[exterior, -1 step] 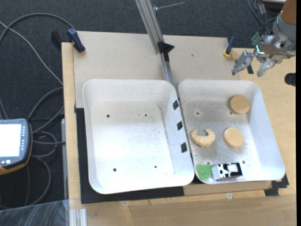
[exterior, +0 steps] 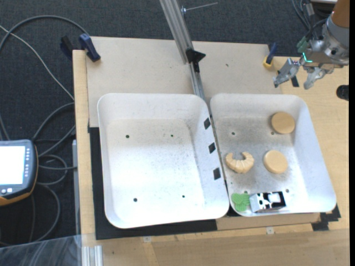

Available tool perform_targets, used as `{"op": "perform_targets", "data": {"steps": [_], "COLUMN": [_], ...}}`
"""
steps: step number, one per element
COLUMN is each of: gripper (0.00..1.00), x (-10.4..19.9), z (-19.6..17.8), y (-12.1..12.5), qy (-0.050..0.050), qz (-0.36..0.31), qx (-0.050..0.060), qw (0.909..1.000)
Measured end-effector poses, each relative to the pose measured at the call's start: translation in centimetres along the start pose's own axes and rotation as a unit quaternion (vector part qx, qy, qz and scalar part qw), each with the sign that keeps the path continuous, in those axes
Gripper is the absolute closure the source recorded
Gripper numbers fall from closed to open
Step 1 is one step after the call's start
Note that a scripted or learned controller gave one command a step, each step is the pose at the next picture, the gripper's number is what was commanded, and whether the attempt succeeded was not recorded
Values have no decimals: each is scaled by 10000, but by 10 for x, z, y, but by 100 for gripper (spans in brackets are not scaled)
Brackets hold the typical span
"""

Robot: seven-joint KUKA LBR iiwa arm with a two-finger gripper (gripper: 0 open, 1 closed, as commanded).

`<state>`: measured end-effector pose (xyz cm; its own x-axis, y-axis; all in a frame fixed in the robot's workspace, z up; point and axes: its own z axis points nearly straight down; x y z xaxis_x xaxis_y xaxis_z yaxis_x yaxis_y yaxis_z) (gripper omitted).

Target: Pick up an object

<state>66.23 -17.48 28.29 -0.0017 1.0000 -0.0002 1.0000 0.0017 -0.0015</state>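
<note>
The gripper (exterior: 299,77) hangs up high at the top right, over the bench (exterior: 138,65) just past the far edge of the right bin (exterior: 316,148). Its two fingers (exterior: 282,76) are spread apart and there is nothing between them.

The things to pick up are all in the right bin. A round tan disc (exterior: 283,122) lies near the far right corner. A second disc (exterior: 275,162) lies closer to the front, well apart from the first. Just left of it is a croissant (exterior: 239,162), curved like an arch. At the front edge sits a green thing (exterior: 240,200), and right beside it, touching, a small black and white box (exterior: 268,201).

The left bin (exterior: 155,159) is white with little dark specks. A metal bar (exterior: 177,24) runs down from the top to the gap between the two bins. A blue clamp (exterior: 89,46) grips the back left corner of the bench. A tablet (exterior: 15,170) with a bright screen lies on the floor at the left, with cables near it
</note>
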Motion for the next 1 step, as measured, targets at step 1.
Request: {"op": "perform_targets", "data": {"steps": [1], "gripper": [0], "x": [1], "z": [42], "y": [-3], "qy": [6], "qz": [6], "qx": [19], "qw": [10000]}}
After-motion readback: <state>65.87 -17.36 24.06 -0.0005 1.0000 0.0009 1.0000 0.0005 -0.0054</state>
